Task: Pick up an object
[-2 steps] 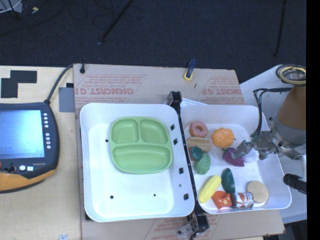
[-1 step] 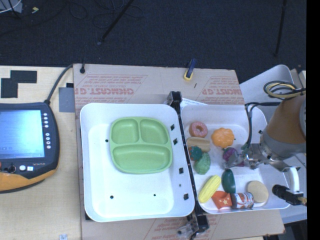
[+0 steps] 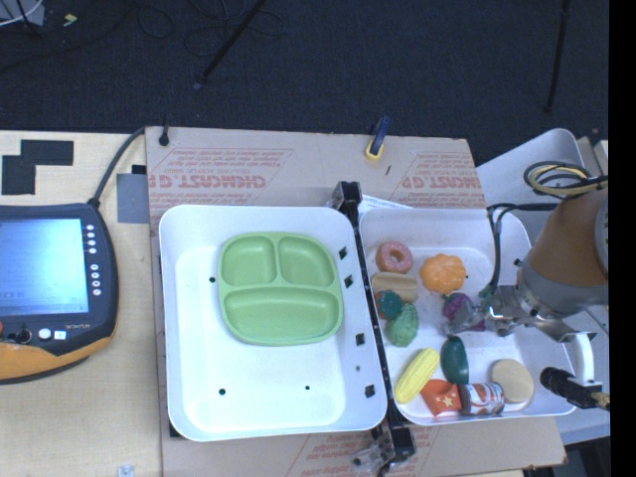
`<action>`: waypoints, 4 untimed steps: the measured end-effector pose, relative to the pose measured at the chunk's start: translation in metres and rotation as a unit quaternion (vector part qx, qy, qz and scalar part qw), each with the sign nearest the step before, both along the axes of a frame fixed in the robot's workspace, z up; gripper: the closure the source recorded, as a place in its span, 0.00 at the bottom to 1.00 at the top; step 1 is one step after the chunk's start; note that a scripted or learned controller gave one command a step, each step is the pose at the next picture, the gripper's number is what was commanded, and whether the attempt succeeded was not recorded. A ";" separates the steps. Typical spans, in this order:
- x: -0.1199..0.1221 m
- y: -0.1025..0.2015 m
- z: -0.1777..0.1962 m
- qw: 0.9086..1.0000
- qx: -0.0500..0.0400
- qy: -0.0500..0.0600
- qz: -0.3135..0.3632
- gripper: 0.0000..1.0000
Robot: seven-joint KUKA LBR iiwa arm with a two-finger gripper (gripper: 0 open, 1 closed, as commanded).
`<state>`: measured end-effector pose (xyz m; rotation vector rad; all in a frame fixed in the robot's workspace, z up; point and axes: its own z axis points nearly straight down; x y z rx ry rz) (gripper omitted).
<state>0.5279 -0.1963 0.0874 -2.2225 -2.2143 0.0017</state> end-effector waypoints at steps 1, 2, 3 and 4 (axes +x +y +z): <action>0.000 -0.002 0.011 1.000 0.000 0.000 -0.003 1.00; -0.003 0.000 0.073 1.000 -0.002 -0.003 0.002 1.00; -0.004 -0.001 0.115 1.000 -0.001 -0.003 0.002 1.00; -0.004 -0.002 0.142 1.000 -0.001 -0.002 0.002 1.00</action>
